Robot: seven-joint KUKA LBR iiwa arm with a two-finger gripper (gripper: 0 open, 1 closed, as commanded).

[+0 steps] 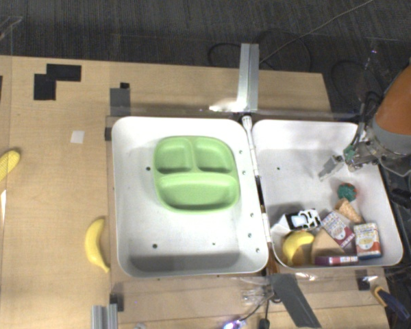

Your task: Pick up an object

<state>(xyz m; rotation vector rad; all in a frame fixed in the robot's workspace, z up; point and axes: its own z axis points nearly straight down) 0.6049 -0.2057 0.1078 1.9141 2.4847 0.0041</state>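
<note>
We see the gripper (337, 162) at the end of the grey arm (401, 125), hanging over the upper right part of the right bin (298, 142), near its right wall. Whether it is released or clenched we cannot tell; nothing shows in its grasp.

Just below the gripper, in the same bin, lies a small green and dark object (346, 192), and beneath that a tan wedge (349, 210). The rest of the objects crowd the lower edge of this bin: a black and white toy (303, 219), a yellow fruit (298, 247) at the lower left, a tan block (325, 242) touching it, a red and white packet (338, 227), and a small box (366, 240) at the lower right.

The left bin (133, 190) sits beside it, their walls touching along the middle. A green divided plate (194, 172) lies in its upper middle.

Out on the wooden bench (48, 204), a banana (96, 244) lies just left of the left bin, and a corn cob (1, 169) rests well apart at the far left edge.
</note>
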